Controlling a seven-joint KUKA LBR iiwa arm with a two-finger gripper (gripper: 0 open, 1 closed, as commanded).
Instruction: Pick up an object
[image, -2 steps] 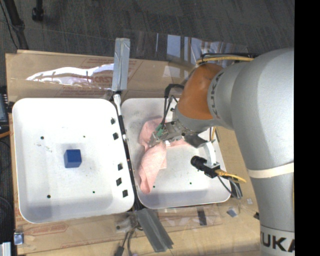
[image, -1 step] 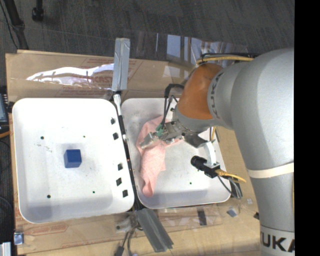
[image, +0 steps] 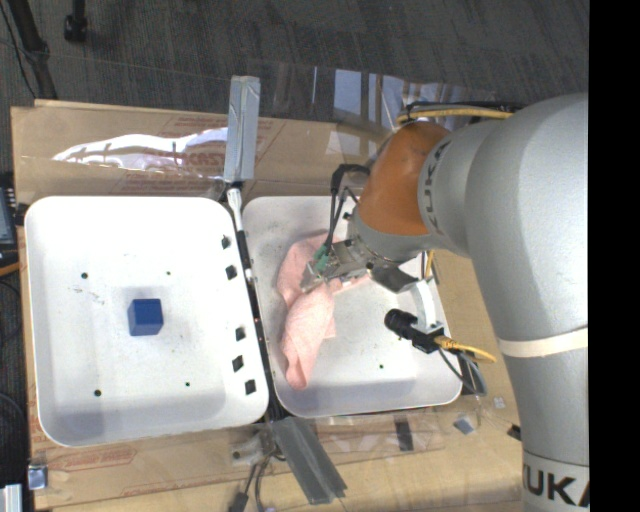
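Note:
A pink cloth (image: 305, 318) lies crumpled in the right bin (image: 390, 375), stretching from its middle toward the front left corner. My gripper (image: 328, 272) reaches in from the right and is down at the cloth's upper end, touching or pressing into the fabric. The wrist and the orange band (image: 395, 190) cover the view of the fingertips. A small blue cube (image: 146, 316) sits alone in the left bin (image: 70, 250), far from the gripper.
The big grey arm body (image: 530, 270) takes up the right side and hides the right bin's far edge. A black cable fitting with a yellow lead (image: 425, 335) hangs over the right bin. A clamp bar (image: 243, 120) stands between the bins at the back.

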